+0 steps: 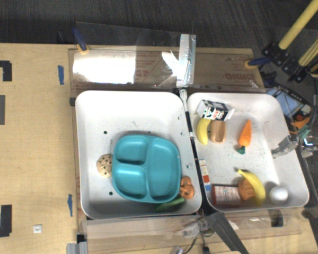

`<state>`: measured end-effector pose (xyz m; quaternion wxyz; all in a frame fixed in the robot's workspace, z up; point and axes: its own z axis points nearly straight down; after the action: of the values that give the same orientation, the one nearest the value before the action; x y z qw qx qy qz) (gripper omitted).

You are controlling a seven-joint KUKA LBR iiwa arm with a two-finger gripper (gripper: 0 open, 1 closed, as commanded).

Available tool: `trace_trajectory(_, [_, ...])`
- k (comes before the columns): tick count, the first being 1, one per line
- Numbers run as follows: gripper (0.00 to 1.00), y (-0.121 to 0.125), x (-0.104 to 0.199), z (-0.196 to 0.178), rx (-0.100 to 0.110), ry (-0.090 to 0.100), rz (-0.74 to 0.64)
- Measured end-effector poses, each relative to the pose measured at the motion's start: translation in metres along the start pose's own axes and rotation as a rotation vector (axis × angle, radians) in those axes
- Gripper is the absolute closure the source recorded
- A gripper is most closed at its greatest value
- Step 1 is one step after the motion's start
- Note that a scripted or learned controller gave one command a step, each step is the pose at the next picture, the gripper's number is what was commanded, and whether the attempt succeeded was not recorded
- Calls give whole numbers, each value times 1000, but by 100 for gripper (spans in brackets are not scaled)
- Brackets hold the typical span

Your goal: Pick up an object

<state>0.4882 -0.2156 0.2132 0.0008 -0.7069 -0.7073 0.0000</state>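
Note:
The right bin (pixel 265 102) holds a small black-and-white carton (pixel 214 111), a yellow banana (pixel 202 131) beside a brown cylinder (pixel 218 132), and an orange carrot (pixel 245 134). A second banana (pixel 254 183), a lying can (pixel 225 194) and a silvery ball (pixel 279 194) sit near its front wall. In the left bin (pixel 127 105) there is a teal divided plate (pixel 147 167), a speckled cookie (pixel 104 164), a small orange item (pixel 186 188) and a green item (pixel 169 205). A grey metal part that looks like my gripper (pixel 283 148) hangs over the right bin's right rim, apart from every object.
A clear plastic sheet (pixel 132 62) and a taped upright strip (pixel 186 60) stand behind the bins. Cables and yellow bars (pixel 302 20) crowd the upper right corner. Cardboard (pixel 26 142) covers the bench to the left. The back half of the left bin is bare white floor.

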Motion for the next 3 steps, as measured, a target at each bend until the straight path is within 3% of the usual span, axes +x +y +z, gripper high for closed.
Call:
trace_trajectory(1, [0,-11,37,115,6,1,138])
trace_trajectory(2, [0,74,33,127,-6,-2,124])
trace_trajectory(3, [0,108,63,90,-6,-2,13])
